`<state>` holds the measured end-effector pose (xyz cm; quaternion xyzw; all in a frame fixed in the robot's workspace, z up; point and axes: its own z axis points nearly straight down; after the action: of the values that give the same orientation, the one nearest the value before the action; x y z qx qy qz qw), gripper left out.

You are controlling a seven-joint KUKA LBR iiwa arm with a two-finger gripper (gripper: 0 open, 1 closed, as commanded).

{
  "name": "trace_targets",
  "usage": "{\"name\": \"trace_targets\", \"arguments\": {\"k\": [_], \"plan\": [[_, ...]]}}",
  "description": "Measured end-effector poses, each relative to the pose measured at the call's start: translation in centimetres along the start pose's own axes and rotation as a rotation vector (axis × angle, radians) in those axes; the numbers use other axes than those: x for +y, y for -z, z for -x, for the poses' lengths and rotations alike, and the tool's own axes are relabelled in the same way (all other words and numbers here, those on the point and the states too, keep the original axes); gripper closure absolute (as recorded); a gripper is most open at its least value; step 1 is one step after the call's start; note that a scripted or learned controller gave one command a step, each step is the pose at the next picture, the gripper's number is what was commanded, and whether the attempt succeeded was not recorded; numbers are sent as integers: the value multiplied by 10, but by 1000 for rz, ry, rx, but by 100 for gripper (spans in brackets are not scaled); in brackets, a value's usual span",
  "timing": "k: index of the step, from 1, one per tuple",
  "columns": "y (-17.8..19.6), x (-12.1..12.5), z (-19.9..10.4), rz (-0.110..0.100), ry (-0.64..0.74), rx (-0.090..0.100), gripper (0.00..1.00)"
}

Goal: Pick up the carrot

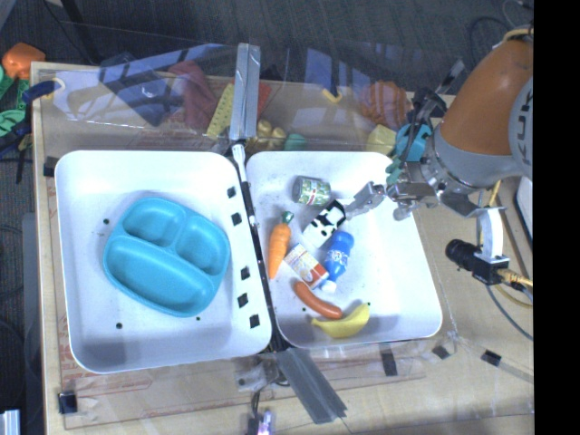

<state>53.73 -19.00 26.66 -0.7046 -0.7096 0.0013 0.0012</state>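
A: Where does your gripper (362, 198) stand?

B: It hangs over the right bin (399, 279), just right of the black-and-white toy (328, 217). I hold nothing; how wide I am open cannot be told.

A: And the carrot (278, 247)?

B: Left of me, along the bin's left wall, green top pointing far. The small carton (305, 265) lies just beside it on the right.

A: Advice?

B: I judge it best to descend over the carrot's middle, closing across its width and clear of carton and wall.
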Motion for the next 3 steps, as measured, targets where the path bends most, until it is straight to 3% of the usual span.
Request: {"name": "trace_targets", "arguments": {"k": [1, 2, 3], "plan": [[-46, 35, -59, -1, 25, 0, 0], [-115, 34, -92, 12, 324, -8, 0], [-107, 35, -94, 10, 329, -6, 100]]}}
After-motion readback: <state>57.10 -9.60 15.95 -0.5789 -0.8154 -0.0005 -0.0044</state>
